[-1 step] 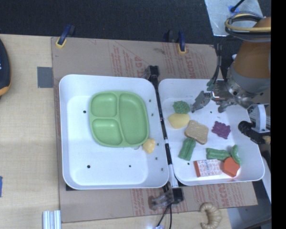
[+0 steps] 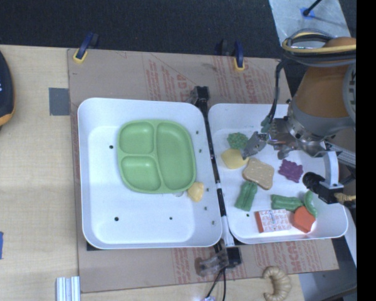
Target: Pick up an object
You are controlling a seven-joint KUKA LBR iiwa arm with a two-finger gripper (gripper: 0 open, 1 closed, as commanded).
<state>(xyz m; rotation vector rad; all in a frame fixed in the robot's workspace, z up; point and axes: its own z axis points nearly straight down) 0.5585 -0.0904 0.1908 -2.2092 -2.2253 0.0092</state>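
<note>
Gripper (image 2: 255, 144) reaches leftward, low over right bin (image 2: 338, 231), above bread slice (image 2: 259, 173).

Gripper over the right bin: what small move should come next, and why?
Probably lower the gripper straight down and slightly toward the yellow piece. It hangs above the right bin between the yellow piece and the bread slice, with nothing seen between its fingers, so no pick has happened yet.

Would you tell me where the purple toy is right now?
The purple toy lies in the right bin, right of the bread slice.
</note>
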